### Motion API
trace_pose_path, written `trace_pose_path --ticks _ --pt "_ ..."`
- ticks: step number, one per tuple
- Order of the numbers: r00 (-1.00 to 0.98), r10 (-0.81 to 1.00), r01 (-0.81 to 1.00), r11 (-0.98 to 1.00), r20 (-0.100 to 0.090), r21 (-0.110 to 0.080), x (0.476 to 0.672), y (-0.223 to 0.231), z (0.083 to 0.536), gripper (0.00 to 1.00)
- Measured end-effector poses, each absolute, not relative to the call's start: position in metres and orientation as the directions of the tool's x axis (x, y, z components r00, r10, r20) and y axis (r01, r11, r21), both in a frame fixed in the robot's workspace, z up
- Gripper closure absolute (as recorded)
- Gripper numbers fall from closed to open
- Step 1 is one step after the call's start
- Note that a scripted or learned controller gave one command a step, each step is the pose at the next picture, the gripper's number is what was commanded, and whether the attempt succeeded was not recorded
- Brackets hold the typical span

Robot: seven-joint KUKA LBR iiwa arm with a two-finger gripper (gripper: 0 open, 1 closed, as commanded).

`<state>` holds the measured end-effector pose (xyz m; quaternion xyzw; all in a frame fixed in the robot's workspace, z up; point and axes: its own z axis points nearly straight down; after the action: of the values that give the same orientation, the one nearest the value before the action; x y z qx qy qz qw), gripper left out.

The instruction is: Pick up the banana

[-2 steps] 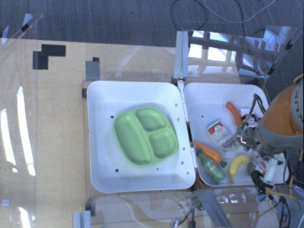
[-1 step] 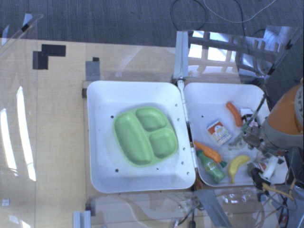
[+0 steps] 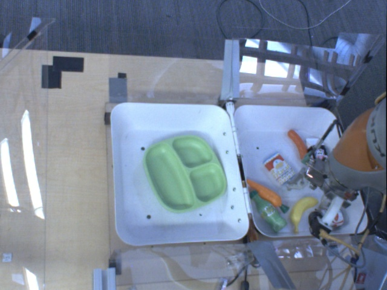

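1. Camera view places the banana (image 3: 302,209) in the right bin (image 3: 266,122), toward that bin's near right corner. It lies flat on the white floor, with one end pointing near-left and the other curving away to the right.
2. The claw (image 3: 314,173) hangs over the same bin, just to the far side of the banana. The banana lies on the floor outside its grasp.
3. I cannot tell whether the claw is open or closed, because its metal parts blur together at this angle.
4. A green bottle (image 3: 269,211) lies on its side just left of the banana, close by the near wall of the bin.
5. A carrot (image 3: 264,192) lies slantwise at the far-left end of the bottle and looks to be touching it.
6. A small white and red carton (image 3: 278,167) lies near the middle of the bin, on the far side of the carrot and left of the claw.
7. An orange sausage-shaped piece (image 3: 296,142) lies farther back, apart from the carton.
8. The arm (image 3: 358,150), with its orange band, reaches in from the right over the bin's right wall.
9. The left bin (image 3: 130,162) holds a green plate (image 3: 184,173) with three compartments, set at a slant in the middle.
10. Both bins sit side by side on the pale wooden worktop (image 3: 72,192).
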<state>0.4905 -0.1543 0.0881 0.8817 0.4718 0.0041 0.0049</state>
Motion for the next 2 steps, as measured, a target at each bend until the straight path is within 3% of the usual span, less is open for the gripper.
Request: trace_pose_path --ticks 1,2 --pt "0.546 0.838 0.837 -0.546 0.006 0.017 0.493 -0.153 0.100 1.00" --pt "0.570 0.822 0.822 -0.570 0.002 0.005 0.505 -0.111 0.200 1.00"
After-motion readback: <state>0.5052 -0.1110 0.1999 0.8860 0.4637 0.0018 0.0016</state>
